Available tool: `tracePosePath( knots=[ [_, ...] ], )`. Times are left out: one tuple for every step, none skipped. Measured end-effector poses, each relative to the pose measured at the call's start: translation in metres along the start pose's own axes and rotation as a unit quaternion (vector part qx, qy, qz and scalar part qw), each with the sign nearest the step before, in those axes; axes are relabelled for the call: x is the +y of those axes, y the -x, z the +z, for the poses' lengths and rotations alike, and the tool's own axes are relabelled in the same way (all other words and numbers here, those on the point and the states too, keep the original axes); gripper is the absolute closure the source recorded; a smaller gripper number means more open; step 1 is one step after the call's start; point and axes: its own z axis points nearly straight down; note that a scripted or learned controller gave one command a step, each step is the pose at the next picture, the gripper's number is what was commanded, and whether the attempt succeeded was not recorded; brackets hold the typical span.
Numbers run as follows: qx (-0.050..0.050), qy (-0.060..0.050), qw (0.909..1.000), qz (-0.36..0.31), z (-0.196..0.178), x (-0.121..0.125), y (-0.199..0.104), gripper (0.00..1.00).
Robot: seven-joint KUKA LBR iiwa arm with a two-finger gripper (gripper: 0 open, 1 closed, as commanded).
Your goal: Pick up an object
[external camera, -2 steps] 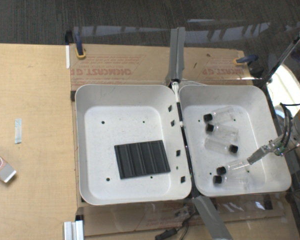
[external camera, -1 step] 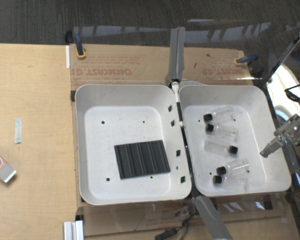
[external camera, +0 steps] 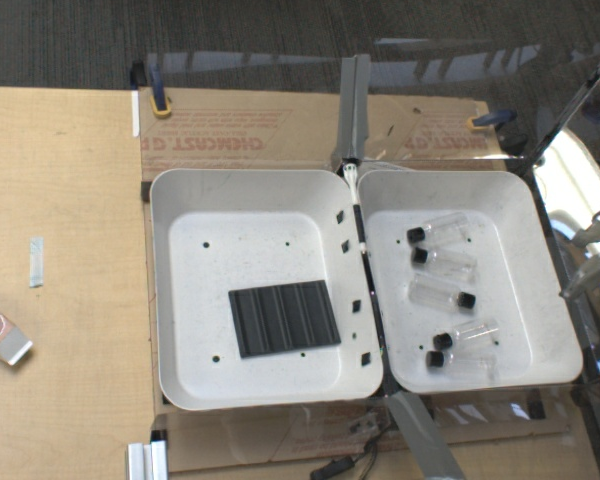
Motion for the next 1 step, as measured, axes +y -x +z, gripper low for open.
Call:
tracePosePath(
  knots=[
    [0.000, 0.000, 0.9919, -0.127, -0.1370, 0.0003, 0.0006, 0.00]
  ],
)
